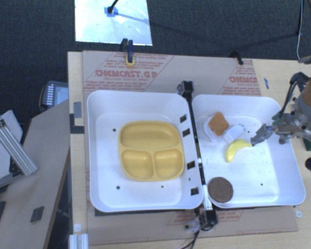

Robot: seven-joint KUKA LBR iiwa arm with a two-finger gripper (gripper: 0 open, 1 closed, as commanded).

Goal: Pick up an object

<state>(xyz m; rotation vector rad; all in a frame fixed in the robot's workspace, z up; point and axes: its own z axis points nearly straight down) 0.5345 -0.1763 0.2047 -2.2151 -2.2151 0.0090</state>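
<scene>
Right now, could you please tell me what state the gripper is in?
Gripper: cannot be told; it is above the right bin, beside the banana.

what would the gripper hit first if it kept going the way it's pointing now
Most likely the yellow banana. The gripper reaches in from the right over the right bin and points left and slightly down, with the banana just ahead of its tip. Height above the bin floor is unclear, so it might pass over it.

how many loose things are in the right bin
4: an orange piece at top left, a white cup beside it, a banana by the claw, a brown disc at the front.
</scene>
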